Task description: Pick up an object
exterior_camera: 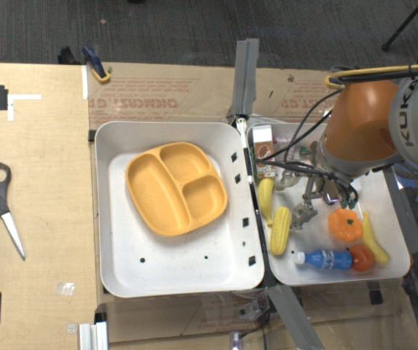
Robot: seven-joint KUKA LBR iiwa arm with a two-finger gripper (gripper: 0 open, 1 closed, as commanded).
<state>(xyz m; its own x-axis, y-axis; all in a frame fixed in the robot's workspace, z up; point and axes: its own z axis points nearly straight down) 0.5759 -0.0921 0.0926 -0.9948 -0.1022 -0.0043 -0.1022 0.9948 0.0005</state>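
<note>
The right bin [391, 265] holds several toy items: a corn cob [279, 230], a yellow banana-like piece [265, 197], an orange pumpkin [345, 224], a blue bottle [327, 259], a red tomato [362, 257] and a yellow piece [373, 238] at the right. A small box [262, 141] lies at the bin's far left corner. My gripper [305, 214] hangs low in this bin, just right of the corn cob and left of the pumpkin. The orange band of the arm [362, 122] sits above it and hides part of the bin.
The left bin [114, 217] carries a yellow divided plate [176, 188]. Scissors [1, 203] lie on the bench at the far left. A grey divider bar [246, 75] rises between the two bins at the back.
</note>
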